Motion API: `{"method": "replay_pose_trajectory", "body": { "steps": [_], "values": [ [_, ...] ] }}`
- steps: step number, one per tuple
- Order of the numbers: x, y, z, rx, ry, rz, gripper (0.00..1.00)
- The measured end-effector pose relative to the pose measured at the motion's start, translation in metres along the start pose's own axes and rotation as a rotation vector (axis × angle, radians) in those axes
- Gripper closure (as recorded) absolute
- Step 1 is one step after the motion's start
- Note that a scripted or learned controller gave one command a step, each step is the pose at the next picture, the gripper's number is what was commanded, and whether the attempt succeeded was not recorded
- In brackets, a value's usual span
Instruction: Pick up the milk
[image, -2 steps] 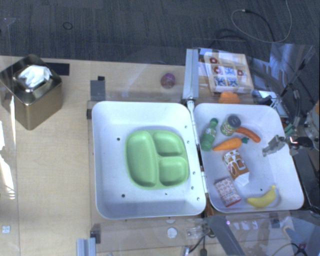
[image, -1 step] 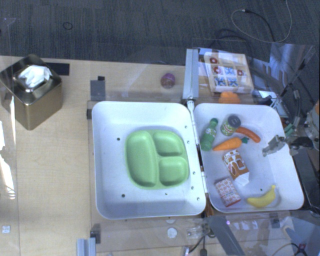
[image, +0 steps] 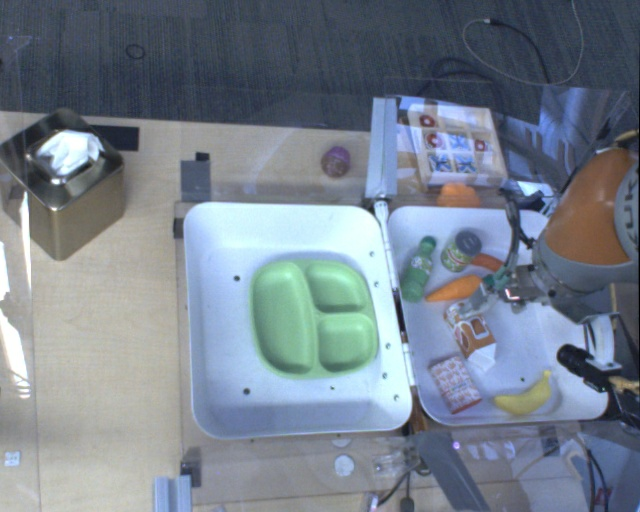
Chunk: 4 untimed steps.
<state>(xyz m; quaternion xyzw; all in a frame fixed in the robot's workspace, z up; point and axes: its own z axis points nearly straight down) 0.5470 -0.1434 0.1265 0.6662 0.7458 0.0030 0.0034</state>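
Approaching stage, by the look of it: nothing is lifted, and the milk carton (image: 473, 331) lies on its side in the right bin (image: 580, 412), mid-bin, brown-and-white with a white top.

Left to right: metal tissue box (image: 66, 185) on the bench far left; left bin (image: 215, 300) holds a green sectioned tray (image: 313, 316); a small purple ball (image: 336, 161) sits on the bench behind it. In the right bin: green bottle (image: 417, 267), a small can (image: 461, 250), carrot (image: 455, 289) just above the milk, red-and-white snack packet (image: 454, 383) near the front edge, banana (image: 527, 398) at front right. A picture book or printed box (image: 452, 144) leans behind the bin.

The gripper (image: 505, 290) hangs low over the bin, just right of the carrot and above-right of the milk, close but apparently not on it. Claw state: cannot tell, the wrist hides it.

Next move likely needs a short shift toward the carton and down, aligned across its narrow side, clear of the carrot.

Writing: carton and packet print is too small to read; no brand legible.
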Motion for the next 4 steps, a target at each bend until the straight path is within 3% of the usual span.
{"method": "replay_pose_trajectory", "body": {
  "steps": [1,2,3,4],
  "values": [
    [0.036,-0.001,0.037,-0.01,-0.003,-0.243,0.0],
    [0.031,0.026,0.007,0.006,0.002,-0.44,0.0],
    [0.032,0.028,-0.002,0.003,0.002,-0.441,1.0],
    [0.085,0.01,-0.078,0.003,0.002,-0.573,1.0]
  ]
}}
